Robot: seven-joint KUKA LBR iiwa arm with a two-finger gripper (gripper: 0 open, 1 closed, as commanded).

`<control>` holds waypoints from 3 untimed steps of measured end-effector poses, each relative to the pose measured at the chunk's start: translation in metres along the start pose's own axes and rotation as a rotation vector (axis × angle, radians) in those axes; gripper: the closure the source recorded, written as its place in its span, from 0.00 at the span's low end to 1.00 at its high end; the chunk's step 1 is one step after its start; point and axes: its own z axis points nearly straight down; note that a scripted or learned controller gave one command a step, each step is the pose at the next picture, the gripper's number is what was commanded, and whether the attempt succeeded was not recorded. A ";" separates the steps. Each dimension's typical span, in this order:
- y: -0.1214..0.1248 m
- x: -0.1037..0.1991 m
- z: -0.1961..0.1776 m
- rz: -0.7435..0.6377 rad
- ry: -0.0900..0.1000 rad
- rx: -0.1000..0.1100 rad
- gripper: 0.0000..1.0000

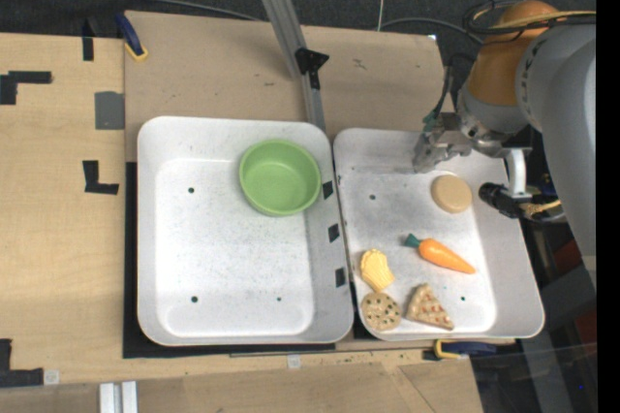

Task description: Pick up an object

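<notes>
Gripper (433, 149) low over right bin (387, 149) far edge, nothing visibly held; can't tell its state. Nearest target: tan round biscuit (451, 194), just beside it near right rim. You centre over biscuit, then descend. Carrot (444, 253) close by; avoid clipping it.

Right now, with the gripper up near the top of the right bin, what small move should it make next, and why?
Probably shift a little toward the round tan piece and come down over it. The gripper sits just up and left of it in the right bin, and it is the nearest item; the carrot lies farther down.
</notes>
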 end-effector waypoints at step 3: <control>-0.005 -0.014 -0.156 0.003 0.002 0.004 1.00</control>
